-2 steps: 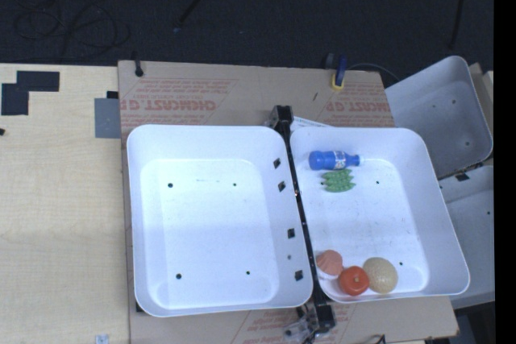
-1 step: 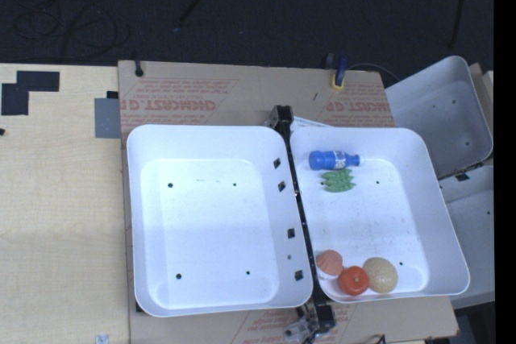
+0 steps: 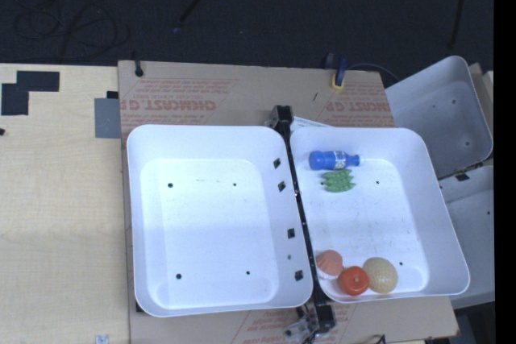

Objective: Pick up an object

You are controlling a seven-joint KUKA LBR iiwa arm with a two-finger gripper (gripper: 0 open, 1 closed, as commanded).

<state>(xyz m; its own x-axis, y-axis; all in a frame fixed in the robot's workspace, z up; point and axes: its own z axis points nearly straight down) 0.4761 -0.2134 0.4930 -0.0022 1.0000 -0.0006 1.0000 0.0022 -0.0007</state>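
Note:
The right bin holds several small objects. A blue bottle with a white cap lies on its side near the bin's far left corner. Just in front of it sits a small green leafy piece. At the near edge, a pale pink round piece, a red tomato-like ball and a tan round object cluster together, touching or nearly touching.
The left bin stands beside the right one, joined by a black clip strip. Both rest on a cardboard sheet. A grey-white panel sits at the right. A wooden bench top extends left.

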